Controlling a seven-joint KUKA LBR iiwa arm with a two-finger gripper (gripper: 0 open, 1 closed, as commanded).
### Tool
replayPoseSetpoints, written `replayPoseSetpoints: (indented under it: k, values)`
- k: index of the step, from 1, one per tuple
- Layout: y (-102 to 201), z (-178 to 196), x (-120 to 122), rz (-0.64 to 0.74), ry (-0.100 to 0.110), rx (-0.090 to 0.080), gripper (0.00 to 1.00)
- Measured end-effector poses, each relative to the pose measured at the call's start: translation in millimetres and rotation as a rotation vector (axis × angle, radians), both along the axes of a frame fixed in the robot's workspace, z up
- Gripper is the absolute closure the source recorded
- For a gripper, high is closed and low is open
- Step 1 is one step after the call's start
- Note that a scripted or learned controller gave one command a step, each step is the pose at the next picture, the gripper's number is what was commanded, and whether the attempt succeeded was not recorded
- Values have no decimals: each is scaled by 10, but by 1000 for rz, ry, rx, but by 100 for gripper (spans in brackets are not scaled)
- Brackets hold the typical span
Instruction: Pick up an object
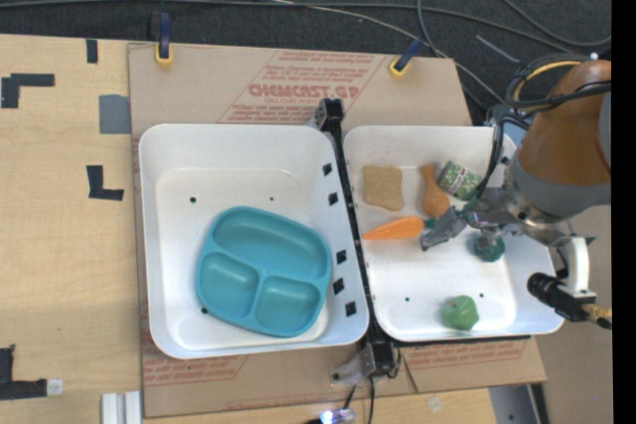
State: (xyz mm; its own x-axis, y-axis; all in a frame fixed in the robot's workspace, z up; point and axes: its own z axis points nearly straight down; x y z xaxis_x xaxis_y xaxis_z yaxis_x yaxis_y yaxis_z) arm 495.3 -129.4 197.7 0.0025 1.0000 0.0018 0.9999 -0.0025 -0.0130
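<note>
Right bin [397,321]: carrot [394,230], toast slice [383,187], green ball [460,313]. Gripper [465,231] beside carrot, fingers' state cannot be told. Risk: crowded items deflect the grasp.

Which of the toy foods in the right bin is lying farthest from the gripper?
The green ball-shaped piece, alone near the bin's front edge. The carrot, bread slice and others cluster around the gripper.

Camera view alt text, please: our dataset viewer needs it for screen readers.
A grey robot arm's gripper hangs low in the right white bin, among an orange toy carrot, a tan bread slice, a small green-labelled can and a round green toy. The left white bin holds a teal divided plastic tray.
</note>
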Motion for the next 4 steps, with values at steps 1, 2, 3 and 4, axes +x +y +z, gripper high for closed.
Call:
replayPoseSetpoints:
  k: [1,2,3,4]
  values:
    - [1,47,26,3,-11,-2,0]
    - [55,-400,34,3,-7,-1,0]
    - [23,-846,42,3,-6,-1,0]
    - [26,-1140,41,3,-12,-3,0]
